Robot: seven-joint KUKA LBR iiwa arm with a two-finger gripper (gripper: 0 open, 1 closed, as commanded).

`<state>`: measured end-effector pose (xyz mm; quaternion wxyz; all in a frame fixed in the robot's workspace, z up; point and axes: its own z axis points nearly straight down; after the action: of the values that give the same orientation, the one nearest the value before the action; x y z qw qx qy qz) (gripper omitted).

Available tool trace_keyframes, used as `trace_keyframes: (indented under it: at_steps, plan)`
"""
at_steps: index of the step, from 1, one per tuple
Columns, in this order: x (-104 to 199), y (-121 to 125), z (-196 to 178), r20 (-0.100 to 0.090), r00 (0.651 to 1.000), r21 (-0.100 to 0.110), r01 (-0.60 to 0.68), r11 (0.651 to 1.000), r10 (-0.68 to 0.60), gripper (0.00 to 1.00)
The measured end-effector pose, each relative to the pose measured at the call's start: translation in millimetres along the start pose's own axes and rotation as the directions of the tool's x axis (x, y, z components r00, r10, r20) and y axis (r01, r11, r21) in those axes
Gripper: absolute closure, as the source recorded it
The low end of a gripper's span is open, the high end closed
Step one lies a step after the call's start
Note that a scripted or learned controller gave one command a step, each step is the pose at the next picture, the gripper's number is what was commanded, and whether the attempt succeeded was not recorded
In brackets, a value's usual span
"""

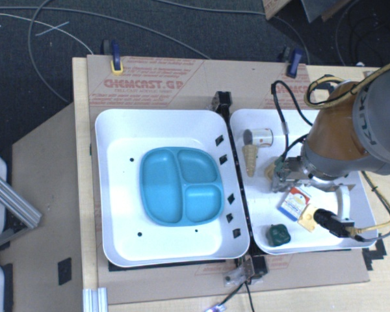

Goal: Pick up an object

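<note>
A cardboard-topped bench over dark carpet carries two shallow white bins; the left bin holds a blue divided plate. I take the right bin as my landmark. My gripper sits low at its centre, under the orange-banded wrist, and I cannot tell its state. No object is visibly held. The nearest candidate, a small blue-and-white packet, lies just beside the gripper toward the bin's near wall. A tan cone lies toward the dividing wall, long axis running front to back; a green lump rests at the near wall.
</note>
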<state>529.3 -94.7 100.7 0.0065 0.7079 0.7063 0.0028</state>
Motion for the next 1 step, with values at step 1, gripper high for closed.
trace_keyframes:
  at_steps: [1]
  plan:
    - [-6.6, 2.3, -45.0, -0.005, 1.000, 0.009, 0.003, 1.000, -0.003, 1.00]
